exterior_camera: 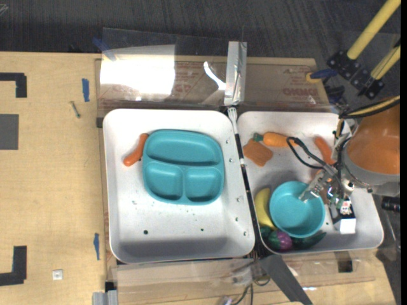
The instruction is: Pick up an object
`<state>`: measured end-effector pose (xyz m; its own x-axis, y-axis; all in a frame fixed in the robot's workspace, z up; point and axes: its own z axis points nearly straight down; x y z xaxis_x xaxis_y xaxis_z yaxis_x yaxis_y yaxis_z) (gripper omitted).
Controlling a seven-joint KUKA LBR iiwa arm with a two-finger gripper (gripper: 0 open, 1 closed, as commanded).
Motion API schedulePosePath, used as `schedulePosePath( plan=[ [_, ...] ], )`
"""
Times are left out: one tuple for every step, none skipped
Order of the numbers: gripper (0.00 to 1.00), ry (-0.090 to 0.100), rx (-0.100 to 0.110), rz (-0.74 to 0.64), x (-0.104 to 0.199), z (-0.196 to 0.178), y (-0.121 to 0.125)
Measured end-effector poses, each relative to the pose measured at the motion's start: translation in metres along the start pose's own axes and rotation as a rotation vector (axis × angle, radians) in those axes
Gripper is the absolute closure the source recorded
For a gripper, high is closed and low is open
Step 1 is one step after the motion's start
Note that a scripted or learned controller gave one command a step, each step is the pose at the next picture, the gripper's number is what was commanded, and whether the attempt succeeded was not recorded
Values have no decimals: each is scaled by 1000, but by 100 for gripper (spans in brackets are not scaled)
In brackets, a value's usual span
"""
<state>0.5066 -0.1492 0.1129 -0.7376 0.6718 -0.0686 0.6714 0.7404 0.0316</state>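
Bowl point(294, 211), the blue-green one: where is it?

It stands upright in the right bin point(375, 234), in the near half, close to the wall shared with the left bin point(127, 234).

And the hand point(320, 190)?

It hangs over the bowl's right rim, at the end of the arm point(375, 145) that reaches in from the right. Whether the hand is released or clenched, I cannot tell, and I cannot see anything gripped in it.

Does it touch the bowl?

It overlaps the rim from this angle, but I cannot say whether there is contact.

What lies around the bowl?

A yellow piece point(262, 208) sits against its left side. A purple piece point(282, 240) and a green piece point(270, 236) lie just at its near edge, partly tucked under it.

And further back in that bin?

A carrot point(275, 139) lies near the far wall, with an orange block point(257, 152) just beside it on the left. A black cord point(299, 151) loops between the carrot and the hand. Another orange piece point(323, 149) lies to the right of the cord, near the arm.

What about the left bin?

A blue-green divided plate point(184, 165) lies flat in its far half. A long orange stick point(134, 150) rests tilted against the plate's left edge.

What carries the bins?

A pale wooden desk point(44, 202), with the two bins touching side by side.
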Motion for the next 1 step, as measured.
schedulePosePath(
  plan=[
    [0,7,4,-1,3,3,-1]
  ],
)
